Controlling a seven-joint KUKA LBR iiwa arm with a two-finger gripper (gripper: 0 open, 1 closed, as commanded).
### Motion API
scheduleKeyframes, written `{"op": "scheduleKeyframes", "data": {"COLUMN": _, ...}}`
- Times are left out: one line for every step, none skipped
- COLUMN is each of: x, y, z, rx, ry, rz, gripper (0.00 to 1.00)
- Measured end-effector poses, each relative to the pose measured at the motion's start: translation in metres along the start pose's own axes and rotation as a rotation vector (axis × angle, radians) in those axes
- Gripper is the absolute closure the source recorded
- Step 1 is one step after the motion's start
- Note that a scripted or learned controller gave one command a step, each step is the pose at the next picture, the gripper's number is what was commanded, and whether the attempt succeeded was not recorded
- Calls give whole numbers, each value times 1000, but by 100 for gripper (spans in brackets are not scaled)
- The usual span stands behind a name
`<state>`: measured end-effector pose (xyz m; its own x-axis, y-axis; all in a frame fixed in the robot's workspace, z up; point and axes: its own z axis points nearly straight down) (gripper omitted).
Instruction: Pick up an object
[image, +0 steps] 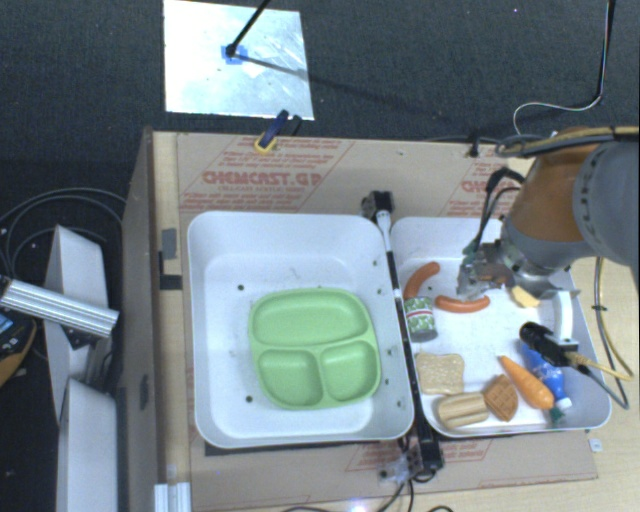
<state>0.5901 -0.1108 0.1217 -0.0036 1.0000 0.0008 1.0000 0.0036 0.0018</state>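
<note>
Currently the pincer (478, 272) is hanging over the right bin (600, 405), just above a sausage (463, 303). Whether it is gripping anything, I cannot tell.

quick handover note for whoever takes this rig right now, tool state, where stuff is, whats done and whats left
Tool: low in the right bin, just above a sausage; its grip cannot be judged from this view, and nothing is seen in it.
Right bin: a second sausage, can, bread, bun, cookie, carrot, plus a few items under the arm.
Left bin: green tray.
Done: nothing visibly picked.
Left: grasp one item and lift it.
</note>
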Motion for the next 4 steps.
{"op": "scheduleKeyframes", "data": {"x": 60, "y": -5, "z": -63, "rx": -2, "ry": 0, "rz": 0, "gripper": 100}}
{"op": "scheduleKeyframes", "data": {"x": 24, "y": -21, "z": -44, "rx": 1, "ry": -2, "rz": 3, "gripper": 100}}
{"op": "scheduleKeyframes", "data": {"x": 74, "y": -12, "z": -63, "rx": 0, "ry": 0, "rz": -1, "gripper": 100}}
{"op": "scheduleKeyframes", "data": {"x": 27, "y": -27, "z": -42, "rx": 1, "ry": -2, "rz": 3, "gripper": 100}}
